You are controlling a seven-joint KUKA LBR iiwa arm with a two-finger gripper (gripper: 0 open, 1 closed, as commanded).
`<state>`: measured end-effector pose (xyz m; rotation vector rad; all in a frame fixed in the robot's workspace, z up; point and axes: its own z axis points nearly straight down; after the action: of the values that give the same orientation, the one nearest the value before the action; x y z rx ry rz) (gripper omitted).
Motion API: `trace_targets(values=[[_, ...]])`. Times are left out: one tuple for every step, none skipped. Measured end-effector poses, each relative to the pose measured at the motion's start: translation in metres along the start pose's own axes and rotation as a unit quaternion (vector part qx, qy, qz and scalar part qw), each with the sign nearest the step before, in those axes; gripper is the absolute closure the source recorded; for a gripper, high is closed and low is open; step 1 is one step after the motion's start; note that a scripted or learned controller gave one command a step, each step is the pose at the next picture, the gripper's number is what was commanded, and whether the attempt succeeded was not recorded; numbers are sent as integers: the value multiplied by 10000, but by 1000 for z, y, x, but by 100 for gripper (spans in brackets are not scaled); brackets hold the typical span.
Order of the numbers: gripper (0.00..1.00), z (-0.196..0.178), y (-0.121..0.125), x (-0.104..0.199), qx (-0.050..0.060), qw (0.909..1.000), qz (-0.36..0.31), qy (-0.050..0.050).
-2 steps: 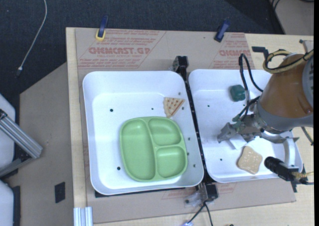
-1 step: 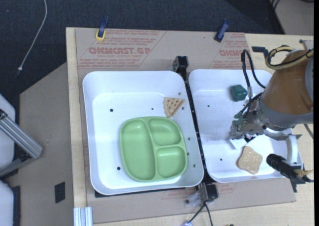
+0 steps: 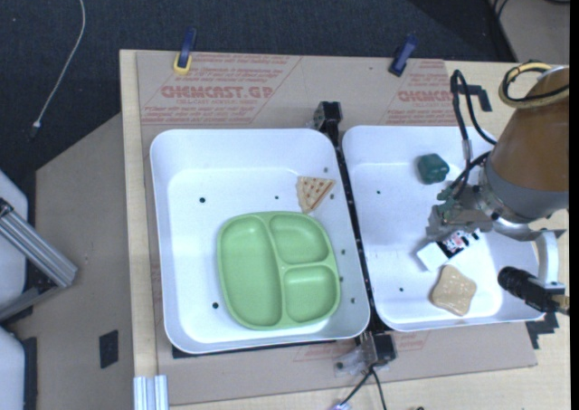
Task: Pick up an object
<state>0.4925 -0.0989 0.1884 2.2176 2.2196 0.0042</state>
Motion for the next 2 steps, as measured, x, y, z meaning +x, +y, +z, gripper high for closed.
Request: trace_targets(values=[[100, -47, 10, 3, -6, 10000, -4, -2], [100, -99, 11, 3, -12, 10000, -1, -4]])
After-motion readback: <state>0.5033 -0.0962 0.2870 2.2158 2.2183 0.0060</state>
